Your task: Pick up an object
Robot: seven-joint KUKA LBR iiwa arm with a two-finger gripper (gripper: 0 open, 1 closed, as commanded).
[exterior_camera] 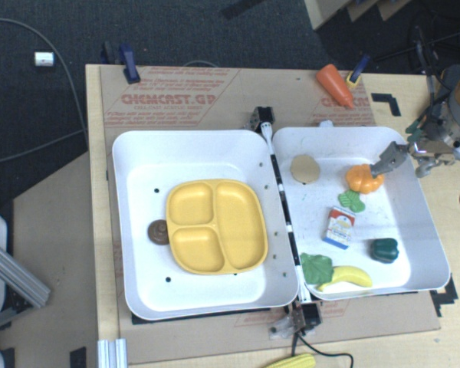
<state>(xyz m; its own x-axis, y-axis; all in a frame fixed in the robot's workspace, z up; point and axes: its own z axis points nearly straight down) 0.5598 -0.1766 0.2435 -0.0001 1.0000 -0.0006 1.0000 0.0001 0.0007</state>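
**A:** While the camera view is up, list the left bin (pixel 130 205) first.

**B:** Item one, yellow divided plate (pixel 216 226), flat at centre, three compartments bare. Item two, brown round piece (pixel 158 231), at the plate's nine o'clock, touching its rim. The plate takes most of the floor, which likely explains why loose stock sits elsewhere.

**A:** And the right bin (pixel 425 228)?

**B:** Seven small items, spread apart, probably so each can be reached singly. Tan disc (pixel 306 169) at ten o'clock. Orange pepper (pixel 362 179) at one o'clock. Small green piece (pixel 352 201) just below it. Red-and-white carton (pixel 339 228) at centre. Dark green pepper (pixel 384 249) at four o'clock. Banana (pixel 348 277) at six o'clock, touching a green leafy piece (pixel 316 267) at seven.

**A:** Outside the bins?

**B:** Orange carrot-like piece (pixel 335 85) on the board, twelve o'clock of the right bin.

**A:** Gripper?

**B:** Gripper (pixel 402 159) enters from three o'clock, over the right bin's upper edge. One grey finger reaches toward the orange pepper, its tip at or just beside it; contact cannot be confirmed. Whether it is spread or closed, I cannot tell. Nothing is seen held. Likeliest pick: the orange pepper.
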